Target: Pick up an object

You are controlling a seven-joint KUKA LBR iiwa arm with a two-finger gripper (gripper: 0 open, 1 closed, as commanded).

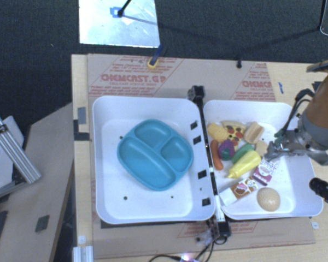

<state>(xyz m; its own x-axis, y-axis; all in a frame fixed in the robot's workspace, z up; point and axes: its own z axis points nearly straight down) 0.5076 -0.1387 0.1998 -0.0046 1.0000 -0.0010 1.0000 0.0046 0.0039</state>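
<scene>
The grey two-finger gripper [273,149] is seen low over the right shallow white bin [302,198], just beside a yellow plastic squeeze bottle [244,164] and a small white and red printed packet [264,172]. Whether it is open or closed cannot be told, because the tip is too small and blurred.

The toys are gathered in the left half of this bin: the bottle lies on its side, touching a green pepper-like piece [241,152] and near a purple piece [227,149]. A beige egg-shaped piece [269,198] lies apart, near the front wall.

The bottle is judged to be light, stiff and rather slippery. It should be taken across its narrow body, at the middle. The egg may roll away when it is touched.

In the left white bin [106,198] a blue divided plastic plate [154,154] is placed.
</scene>
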